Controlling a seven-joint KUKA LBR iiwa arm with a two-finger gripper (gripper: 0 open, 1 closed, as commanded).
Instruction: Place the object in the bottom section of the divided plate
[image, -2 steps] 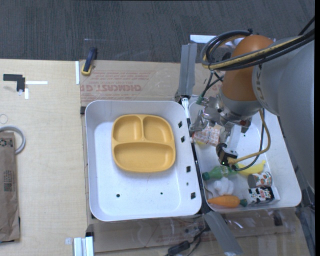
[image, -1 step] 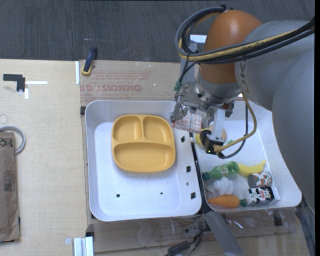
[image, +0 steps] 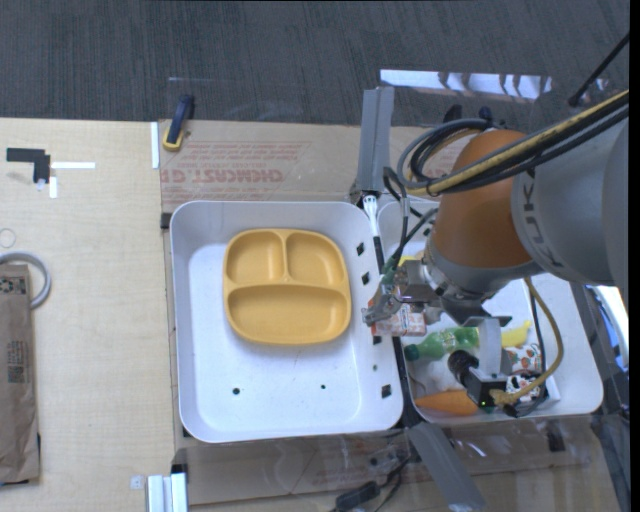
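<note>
The gripper (image: 400, 305) is seen just right of the plate (image: 288, 287), at the wall between the bins, with a small carton (image: 403, 320) apparently clamped between its fingers. The plate's bottom section (image: 287, 313) is bare; carrying over and release are judged outstanding. More items are left in the right bin (image: 575, 395).

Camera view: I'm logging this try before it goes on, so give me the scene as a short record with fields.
plate: yellow divided plate, in the left bin, two small top sections, one wide bottom section
plate contents: nothing in any section
arm: over the right bin, orange band up
gripper: at the wall between the bins, a small carton beneath it; grasp unclear
right bin contents: green, yellow and orange items
task state: not yet placed
</note>
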